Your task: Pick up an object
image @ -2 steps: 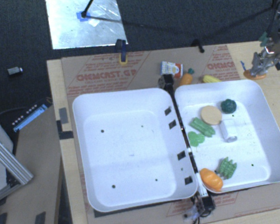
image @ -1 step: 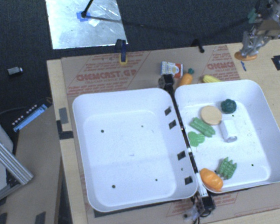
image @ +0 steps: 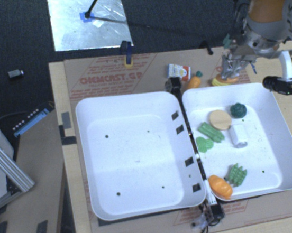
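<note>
The hand (image: 231, 68) hangs beyond the far edge of the right bin (image: 280, 122), above the worktop (image: 46, 206) beside a yellow banana-like toy (image: 221, 81) — whether its grip is wide or narrow cannot be told. The right bin contains a tan disc (image: 220, 119), a dark green round object (image: 238, 110), a white cylinder (image: 238, 134), green pieces (image: 210, 133), a green ridged item (image: 237, 174) and an orange object (image: 220, 186) at the near left corner. The left bin (image: 134, 152) lies alongside.

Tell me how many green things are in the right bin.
4. A dark green round piece near the far edge, a long green piece and a small one mid-bin, a ridged one near the front.
</note>
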Robot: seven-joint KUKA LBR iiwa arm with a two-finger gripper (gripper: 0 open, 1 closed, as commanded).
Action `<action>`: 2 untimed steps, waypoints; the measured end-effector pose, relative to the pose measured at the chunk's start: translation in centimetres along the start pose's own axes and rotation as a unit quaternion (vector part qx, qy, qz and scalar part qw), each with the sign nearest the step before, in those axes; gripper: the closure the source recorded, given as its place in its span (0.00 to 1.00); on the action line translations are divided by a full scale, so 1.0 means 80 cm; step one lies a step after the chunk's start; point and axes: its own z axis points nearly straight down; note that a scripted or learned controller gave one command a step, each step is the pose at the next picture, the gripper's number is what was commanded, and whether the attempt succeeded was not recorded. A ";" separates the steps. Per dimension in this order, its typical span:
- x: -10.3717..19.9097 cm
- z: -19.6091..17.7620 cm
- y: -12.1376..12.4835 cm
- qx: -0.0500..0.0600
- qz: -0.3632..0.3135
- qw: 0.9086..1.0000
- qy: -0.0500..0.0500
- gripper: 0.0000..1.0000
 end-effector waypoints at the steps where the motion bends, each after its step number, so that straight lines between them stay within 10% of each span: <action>1: -0.045 -0.096 -0.015 -0.006 0.005 1.000 -0.003 1.00; 2: 0.032 0.002 0.001 0.000 0.000 1.000 0.000 1.00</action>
